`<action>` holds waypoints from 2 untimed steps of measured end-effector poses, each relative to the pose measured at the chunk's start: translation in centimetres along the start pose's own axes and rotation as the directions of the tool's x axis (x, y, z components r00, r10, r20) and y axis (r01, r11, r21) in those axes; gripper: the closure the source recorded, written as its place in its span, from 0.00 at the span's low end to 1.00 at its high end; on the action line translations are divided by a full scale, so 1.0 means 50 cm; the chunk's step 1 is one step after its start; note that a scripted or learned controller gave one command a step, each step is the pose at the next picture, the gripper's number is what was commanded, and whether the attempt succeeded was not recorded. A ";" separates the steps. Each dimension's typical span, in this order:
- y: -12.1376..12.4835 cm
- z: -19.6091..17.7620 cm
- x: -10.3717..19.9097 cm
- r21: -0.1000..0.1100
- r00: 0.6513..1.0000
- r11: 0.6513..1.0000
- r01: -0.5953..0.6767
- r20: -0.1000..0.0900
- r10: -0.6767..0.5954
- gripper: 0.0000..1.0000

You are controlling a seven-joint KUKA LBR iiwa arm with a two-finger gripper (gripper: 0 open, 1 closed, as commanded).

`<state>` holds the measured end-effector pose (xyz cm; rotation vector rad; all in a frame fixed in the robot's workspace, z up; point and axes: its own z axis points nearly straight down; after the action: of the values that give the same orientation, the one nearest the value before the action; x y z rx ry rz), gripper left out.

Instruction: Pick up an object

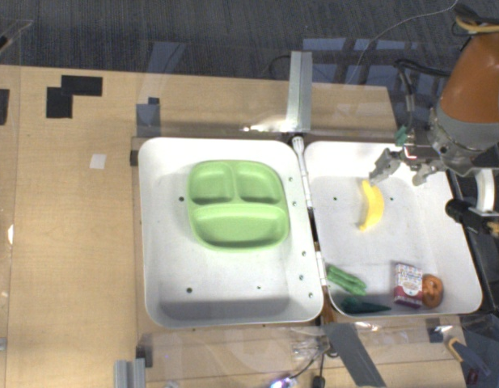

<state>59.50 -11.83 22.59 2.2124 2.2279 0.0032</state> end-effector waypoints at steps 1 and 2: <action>0.013 0.082 0.105 0.000 0.999 0.999 -0.035 0.000 0.035 0.00; 0.017 0.059 0.106 -0.005 0.999 0.999 -0.034 -0.001 0.034 1.00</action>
<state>60.30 -6.53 19.65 2.2479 2.1886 0.0103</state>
